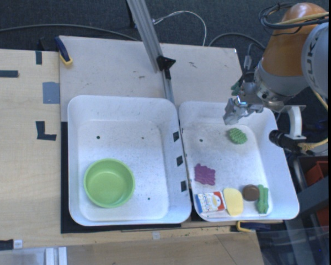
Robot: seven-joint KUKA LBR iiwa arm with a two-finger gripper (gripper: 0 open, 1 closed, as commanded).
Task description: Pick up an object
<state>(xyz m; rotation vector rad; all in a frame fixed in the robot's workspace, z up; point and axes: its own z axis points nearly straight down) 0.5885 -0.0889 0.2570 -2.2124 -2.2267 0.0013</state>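
My gripper (232,116) hangs over the far part of the right bin (276,164), just up and left of a small green ridged object (238,136). Nothing shows between its fingers. Lower in the same bin lie a purple ridged piece (204,174), a white and red packet (210,202), a yellow object (233,201), a brown round object (250,192) and a green object (262,199). A green bowl (108,182) sits in the near left of the left bin (80,115).
A grey metal post (149,32) slants up from between the two bins at the back. Cables trail over the dark floor behind the bench. The wooden tabletop (22,148) lies to the left of the bins.
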